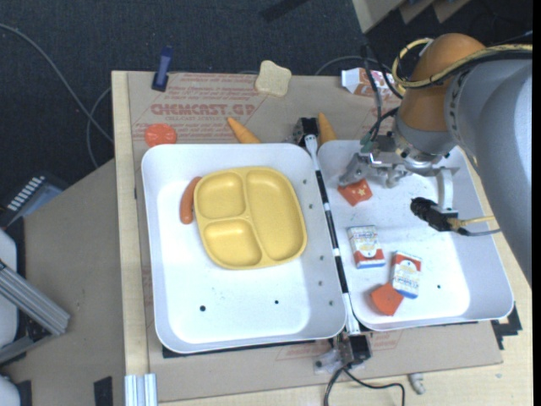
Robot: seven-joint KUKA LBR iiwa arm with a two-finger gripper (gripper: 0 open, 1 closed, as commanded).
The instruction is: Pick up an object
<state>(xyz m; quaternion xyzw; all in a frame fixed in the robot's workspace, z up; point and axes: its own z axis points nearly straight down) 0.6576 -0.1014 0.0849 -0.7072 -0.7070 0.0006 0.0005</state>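
The gripper [365, 169] hangs over the far end of the right bin [473, 307], to the right of the yellow tray [250, 216] and about level with the tray's far edge. It points down and slants toward the tray. From this angle I cannot tell whether it is open or closed, and I can make out nothing in its hold. A red piece [356, 192] lies just under its tip on the bin floor, right of the tray's far half. Whether the two touch cannot be told.

Farther out, right of the tray's near edge, a small red-and-white carton [366, 245] lies flat. A second carton [407, 274] lies farther right of the tray and nearer the camera. A red block [385, 299] lies just beside that one, on the side toward the tray.

The tray itself has three compartments and sits in the left bin [169, 311]. A sausage [187, 201] lies along the tray's left edge, close against it.

On the bench beyond the tray's far edge, a carrot [243, 130] lies nearest the tray. An orange disc [158, 134] is off to the tray's far left. A black clip [306, 130] and an orange stick [325, 127] are off to its far right. Farther back from the tray are a bread slice [273, 77] and a blue thing [161, 68].
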